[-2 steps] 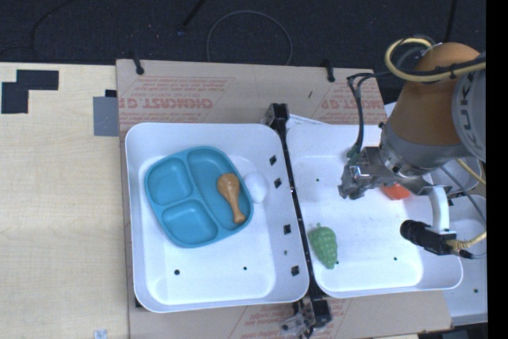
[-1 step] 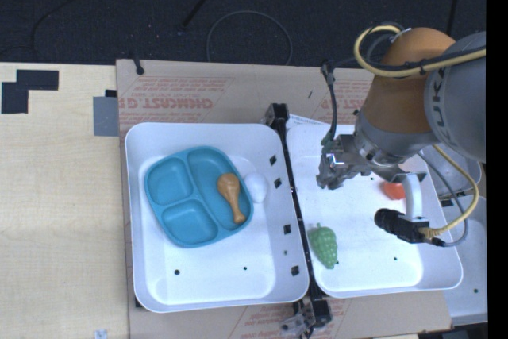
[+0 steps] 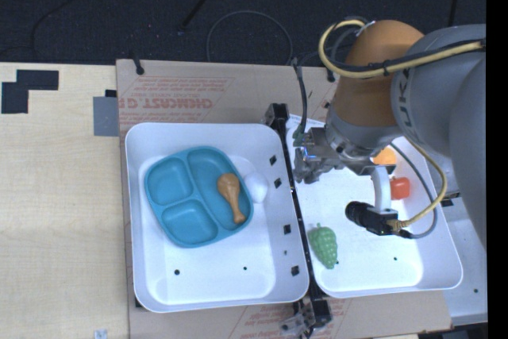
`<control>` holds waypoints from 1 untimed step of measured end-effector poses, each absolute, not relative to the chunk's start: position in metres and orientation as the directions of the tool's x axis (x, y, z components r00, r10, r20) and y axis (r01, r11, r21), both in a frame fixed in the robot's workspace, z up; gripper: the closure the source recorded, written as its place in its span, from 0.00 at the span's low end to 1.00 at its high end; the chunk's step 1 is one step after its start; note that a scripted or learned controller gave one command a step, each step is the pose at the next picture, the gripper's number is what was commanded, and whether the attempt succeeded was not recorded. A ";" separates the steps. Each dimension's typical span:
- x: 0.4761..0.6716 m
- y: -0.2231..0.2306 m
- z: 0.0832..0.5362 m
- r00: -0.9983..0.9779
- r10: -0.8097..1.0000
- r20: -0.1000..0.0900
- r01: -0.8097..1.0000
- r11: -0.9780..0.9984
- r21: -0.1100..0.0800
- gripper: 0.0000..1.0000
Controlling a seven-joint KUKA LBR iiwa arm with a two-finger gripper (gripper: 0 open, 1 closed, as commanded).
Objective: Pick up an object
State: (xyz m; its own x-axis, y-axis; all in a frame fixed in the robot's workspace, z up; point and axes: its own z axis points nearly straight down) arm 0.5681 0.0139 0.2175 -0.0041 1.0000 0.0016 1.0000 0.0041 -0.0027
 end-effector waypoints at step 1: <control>0.582 0.064 0.230 -0.004 1.000 0.002 1.000 0.004 -0.001 1.00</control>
